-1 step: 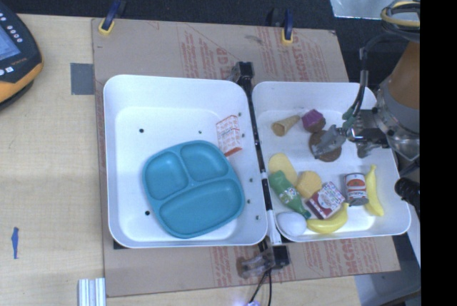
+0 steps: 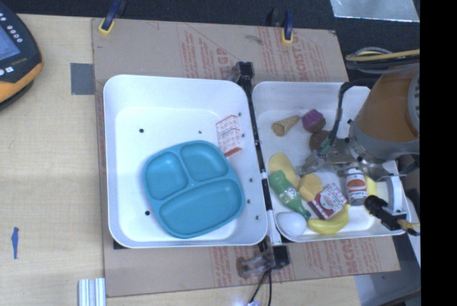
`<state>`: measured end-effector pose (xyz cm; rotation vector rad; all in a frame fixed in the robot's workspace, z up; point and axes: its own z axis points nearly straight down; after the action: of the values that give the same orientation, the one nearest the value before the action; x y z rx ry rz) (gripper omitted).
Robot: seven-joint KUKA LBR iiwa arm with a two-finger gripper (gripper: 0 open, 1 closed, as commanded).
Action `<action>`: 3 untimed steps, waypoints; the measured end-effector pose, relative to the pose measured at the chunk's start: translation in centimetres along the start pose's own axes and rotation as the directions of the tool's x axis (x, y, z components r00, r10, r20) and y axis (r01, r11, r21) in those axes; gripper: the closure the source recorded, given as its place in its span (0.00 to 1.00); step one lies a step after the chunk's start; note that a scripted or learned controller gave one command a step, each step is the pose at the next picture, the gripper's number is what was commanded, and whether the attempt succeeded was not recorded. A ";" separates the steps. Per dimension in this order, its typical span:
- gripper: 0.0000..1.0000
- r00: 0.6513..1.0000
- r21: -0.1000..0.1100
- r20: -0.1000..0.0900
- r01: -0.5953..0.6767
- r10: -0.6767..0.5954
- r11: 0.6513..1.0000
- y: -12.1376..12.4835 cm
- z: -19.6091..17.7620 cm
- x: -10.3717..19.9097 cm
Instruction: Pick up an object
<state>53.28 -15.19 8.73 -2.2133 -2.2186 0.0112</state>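
Bench bins — left bin (image 2: 121,155) holds blue tray (image 2: 193,187), carton (image 2: 229,135).

Your right bin (image 2: 265,94) is crowded: the green bottle (image 2: 288,193), banana (image 2: 330,222), red packet (image 2: 329,200) and small jar (image 2: 355,185) sit packed together near its front. In the left bin (image 2: 114,155), you have bare floor behind the blue tray (image 2: 193,187).

No text can be made out. Faint red print repeats across the cardboard sheet (image 2: 214,48) under the bins, and the small carton (image 2: 229,135) and red-and-white packet (image 2: 330,200) bear labels, all too blurred to read.
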 end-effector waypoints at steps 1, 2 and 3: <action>0.00 1.000 -0.008 0.001 0.007 -0.007 1.000 10.4 -0.7 0.8; 0.00 1.000 0.022 0.006 0.004 -0.004 1.000 11.9 -0.7 4.8; 0.00 1.000 0.001 0.000 -0.005 0.005 1.000 0.5 -4.3 1.6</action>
<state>53.85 -13.58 13.00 -2.2183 -2.2135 0.0125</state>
